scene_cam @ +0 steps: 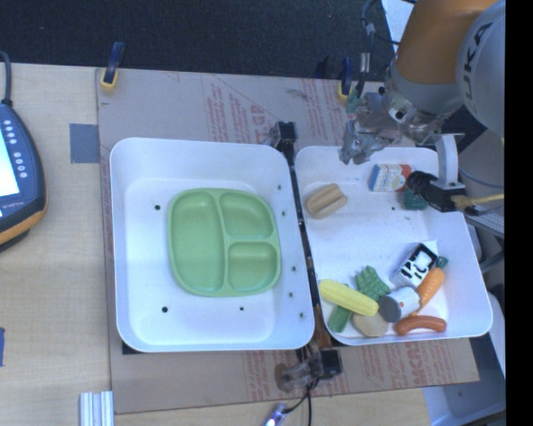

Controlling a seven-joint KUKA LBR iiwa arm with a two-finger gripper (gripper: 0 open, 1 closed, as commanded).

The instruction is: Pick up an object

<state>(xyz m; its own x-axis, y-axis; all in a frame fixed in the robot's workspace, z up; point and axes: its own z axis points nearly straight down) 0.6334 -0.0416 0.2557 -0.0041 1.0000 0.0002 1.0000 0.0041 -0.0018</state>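
Gripper point(357, 152) hovers at upper edge of right bin point(480, 322), upper right of frame. Finger state: cannot tell. Bread roll point(325, 200) just below-left.

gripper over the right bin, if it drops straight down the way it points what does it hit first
Probably bare floor of the right bin near its top-left corner. The gripper hangs above and right of the bread roll and left of the small carton; depth is unclear.

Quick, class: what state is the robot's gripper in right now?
Gripper: cannot be told; it hangs over the right bin's far edge.
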